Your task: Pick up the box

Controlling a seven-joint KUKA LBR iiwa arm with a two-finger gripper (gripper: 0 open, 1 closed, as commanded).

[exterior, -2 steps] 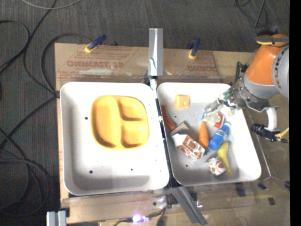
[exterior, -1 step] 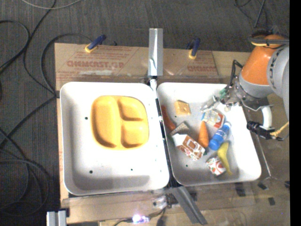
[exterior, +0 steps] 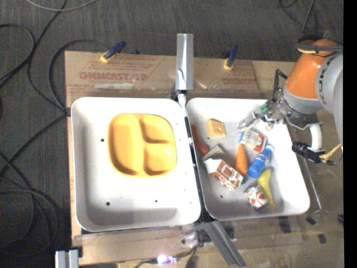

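Box (exterior: 226, 175), red and white, lies in the right bin (exterior: 290, 202), well apart from the gripper (exterior: 262, 115). I cannot tell how the gripper is set. Beside the box lie a carrot (exterior: 241, 159) and a blue bottle (exterior: 261, 162). The left bin (exterior: 89, 205) holds a yellow tray (exterior: 142, 144).

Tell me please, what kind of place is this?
Probably a robotics lab: a robot arm reaches over two white bins on a clamped board, loose cables run across the carpet, and one bin holds toy food beside a box.
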